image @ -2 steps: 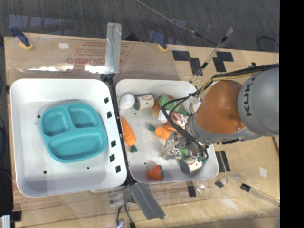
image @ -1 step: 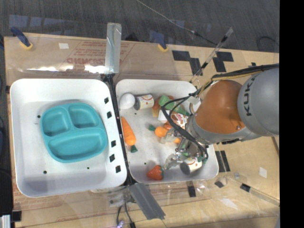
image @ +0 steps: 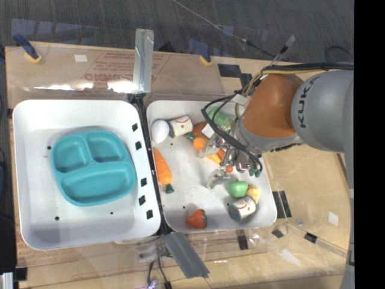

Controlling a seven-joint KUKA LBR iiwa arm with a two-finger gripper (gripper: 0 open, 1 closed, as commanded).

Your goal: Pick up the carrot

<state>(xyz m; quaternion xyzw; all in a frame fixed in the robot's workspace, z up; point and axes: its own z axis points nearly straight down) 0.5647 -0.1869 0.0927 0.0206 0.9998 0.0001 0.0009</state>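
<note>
Orange carrot (image: pixel 162 167) lies against the right bin's (image: pixel 180 221) divider wall, well to the left of my pincer (image: pixel 221 174), leafy end pointing down. Whether the pincer is wide or narrow I cannot tell. I'd carry it left, align the fingers across the carrot's width, and descend clear of the wall.
</note>
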